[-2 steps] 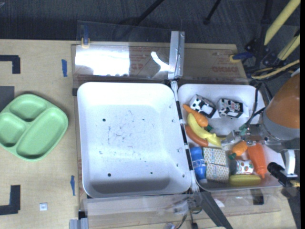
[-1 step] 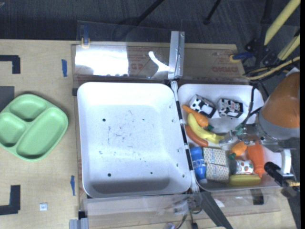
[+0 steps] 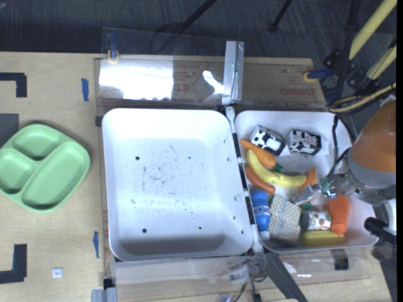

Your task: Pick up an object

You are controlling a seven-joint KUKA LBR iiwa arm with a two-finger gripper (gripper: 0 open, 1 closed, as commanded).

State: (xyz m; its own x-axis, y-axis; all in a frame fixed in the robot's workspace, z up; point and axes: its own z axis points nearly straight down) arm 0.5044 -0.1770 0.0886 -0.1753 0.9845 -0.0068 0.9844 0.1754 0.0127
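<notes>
The bench (image 3: 50,80) is a light wooden surface with black corner markings at its left edge and short strips of blue tape. Beyond its far edge lies dark grey carpet, crossed by black stand legs and a yellow bar at the upper right. A green divided plate (image 3: 41,167) rests on the bench at the left, well apart from the bins. A clear plastic panel (image 3: 167,74) stands behind the left bin.

The left bin (image 3: 170,181) and the right bin (image 3: 343,121) sit side by side, rims touching. The right bin holds the objects in a loose cluster: two black-and-white cow-patterned items (image 3: 266,139) near the far wall, a carrot (image 3: 259,151) lying over a yellow banana (image 3: 277,174), a blue bottle (image 3: 260,209) along the left wall, a speckled cloth pouch (image 3: 284,219), a small printed can (image 3: 317,219), an orange cylinder (image 3: 339,212) and a yellow-green piece (image 3: 323,236) at the near wall.

The arm (image 3: 378,150) enters from the right, its orange band above the right bin's right side. The gripper (image 3: 326,186) is low among the objects, just beside the banana's right end and above the orange cylinder. Its state cannot be determined
</notes>
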